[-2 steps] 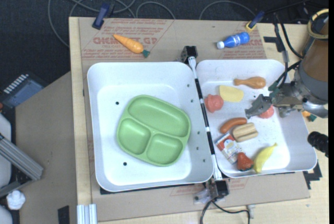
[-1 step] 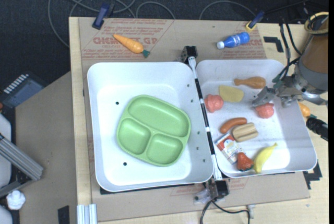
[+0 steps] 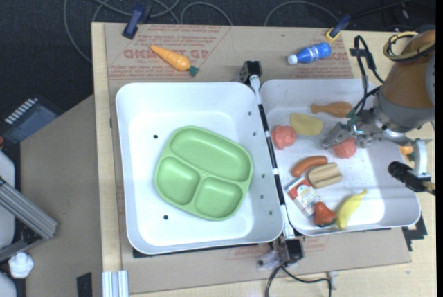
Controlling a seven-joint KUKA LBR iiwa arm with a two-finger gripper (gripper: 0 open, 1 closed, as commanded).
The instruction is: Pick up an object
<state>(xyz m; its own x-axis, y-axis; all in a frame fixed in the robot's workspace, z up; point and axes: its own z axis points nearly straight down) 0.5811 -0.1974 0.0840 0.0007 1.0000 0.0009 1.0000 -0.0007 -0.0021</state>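
Dark carpet with looping cables is framing the cardboard-topped bench (image 3: 208, 39), where two white bins are sitting side by side. We are watching the gripper (image 3: 344, 136) reaching into the right bin (image 3: 394, 209), fingers spread around a small red object (image 3: 345, 147) at right of centre. We are judging the grasp underway; closing and lifting come next
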